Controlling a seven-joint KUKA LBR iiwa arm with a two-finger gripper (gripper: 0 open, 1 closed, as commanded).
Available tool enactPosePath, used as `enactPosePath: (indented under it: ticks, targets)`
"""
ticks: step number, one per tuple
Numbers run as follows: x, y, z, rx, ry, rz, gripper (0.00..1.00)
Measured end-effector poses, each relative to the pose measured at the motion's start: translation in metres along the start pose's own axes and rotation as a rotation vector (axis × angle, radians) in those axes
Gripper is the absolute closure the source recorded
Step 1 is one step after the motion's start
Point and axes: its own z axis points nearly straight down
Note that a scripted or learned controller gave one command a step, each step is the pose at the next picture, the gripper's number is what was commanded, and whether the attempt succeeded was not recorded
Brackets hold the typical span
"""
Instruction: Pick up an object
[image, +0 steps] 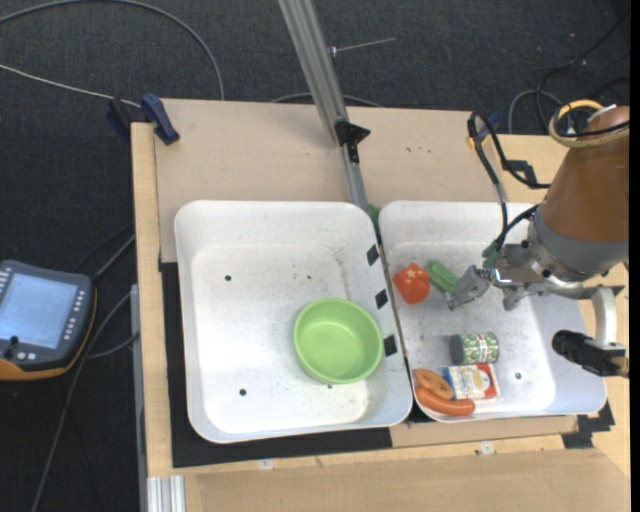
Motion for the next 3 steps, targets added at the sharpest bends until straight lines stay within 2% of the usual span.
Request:
enactPosePath:
  ticks: [1, 2, 3]
  targets:
    - [0.002, 0.002, 0.062, 0.003, 0.0, 0.0, 0.0]
    - [0.002, 0.003, 0.049, -0.003, 0.0, 0.0, 1.0]
    - [0.006, 0.001, -0.012, -0.008, -0.001, -0.001, 1.0]
